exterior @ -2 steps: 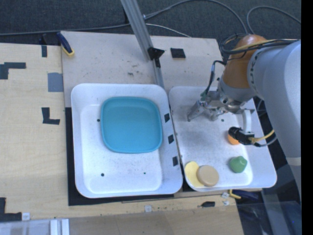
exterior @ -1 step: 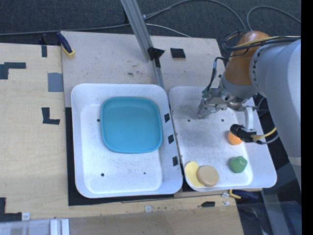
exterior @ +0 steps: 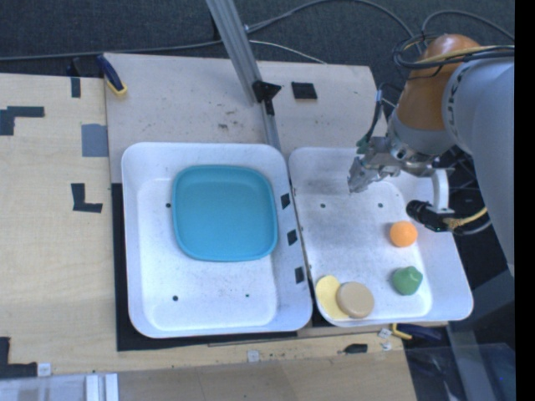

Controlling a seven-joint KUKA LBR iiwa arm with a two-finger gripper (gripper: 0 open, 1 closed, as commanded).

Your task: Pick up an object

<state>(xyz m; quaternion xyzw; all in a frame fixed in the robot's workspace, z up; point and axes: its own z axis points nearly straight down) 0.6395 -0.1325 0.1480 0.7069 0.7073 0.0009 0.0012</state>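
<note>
In the right bin [exterior: 334,224] lie an orange ball [exterior: 403,235], a green lumpy object [exterior: 407,281], and a tan round disc [exterior: 356,299] resting on a yellow piece [exterior: 327,294] near the front edge. My gripper [exterior: 361,179] hangs over the back part of this bin, pointing down, well apart from all of them. Nothing shows between its fingers.
The left bin [exterior: 150,274] holds a blue square plate [exterior: 224,212]. A slanted metal pole [exterior: 242,53] rises behind the bins. Black cables lie beyond the bench at the upper right. A yellow-handled tool [exterior: 113,77] lies at the back left.
</note>
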